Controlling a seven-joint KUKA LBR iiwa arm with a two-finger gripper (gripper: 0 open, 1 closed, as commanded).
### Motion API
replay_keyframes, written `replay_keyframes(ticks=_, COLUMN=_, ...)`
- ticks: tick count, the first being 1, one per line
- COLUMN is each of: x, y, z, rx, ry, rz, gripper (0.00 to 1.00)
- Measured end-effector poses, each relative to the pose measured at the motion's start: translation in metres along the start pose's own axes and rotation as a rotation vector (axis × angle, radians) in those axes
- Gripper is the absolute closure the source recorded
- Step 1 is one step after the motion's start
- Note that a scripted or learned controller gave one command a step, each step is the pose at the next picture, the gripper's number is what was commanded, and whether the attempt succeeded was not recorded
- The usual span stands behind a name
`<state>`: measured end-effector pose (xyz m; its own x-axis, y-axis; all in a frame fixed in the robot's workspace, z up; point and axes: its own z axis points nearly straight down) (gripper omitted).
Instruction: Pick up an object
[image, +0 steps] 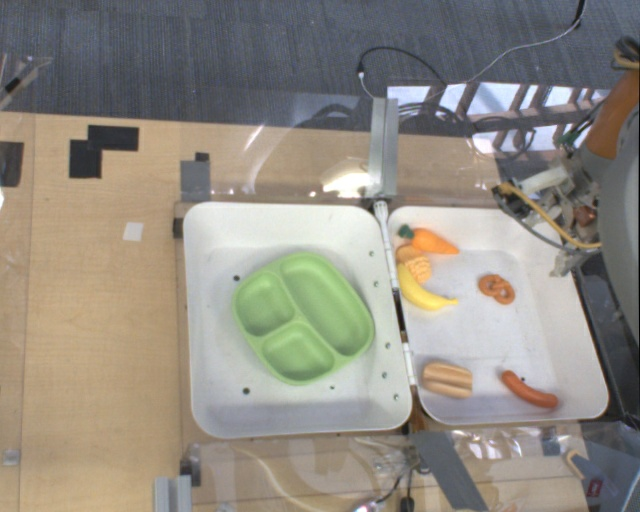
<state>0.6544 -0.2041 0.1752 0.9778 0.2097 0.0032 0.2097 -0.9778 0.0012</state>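
Wooden counter (90, 330) bears the right bin (560, 330), where your pickable pieces lie spread apart, probably so each can be taken alone: a banana (425, 292), a carrot (432, 241) just beyond it, and a pretzel (495, 288) near it, toward the arm. Your hand (560, 215) hangs beyond the pretzel, well apart from the banana. You cannot tell whether it is open or closed.

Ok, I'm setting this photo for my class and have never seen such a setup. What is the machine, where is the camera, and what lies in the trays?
One fixed camera looks down at a slant. The grey robot arm, with an orange band, reaches in from the right. The left bin holds a green divided plate. The right bin holds toy food such as a carrot, banana, pretzel, bun and sausage. All lie on the bin floor; nothing is lifted yet.
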Motion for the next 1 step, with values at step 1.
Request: replay_keyframes(ticks=1, x=0.008, y=0.0014, z=-0.0414, rx=0.0, ry=0.0, rz=-0.036, gripper=0.0)
